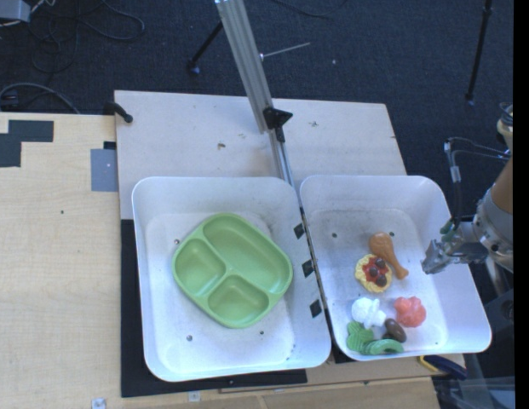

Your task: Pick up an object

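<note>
Over right bin's edge (468, 228), claw (436, 258) near drumstick (388, 252); spread or pressed together, cannot tell. Probably light, stiff, slick plastic; best pinched across narrow shank.

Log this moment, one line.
gripper: over right bin edge, holding nothing seen | toy food: in right bin | green tray: left bin

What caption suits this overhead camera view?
Arm's tool hovers over right bin of toy food; green tray fills left bin.
</note>
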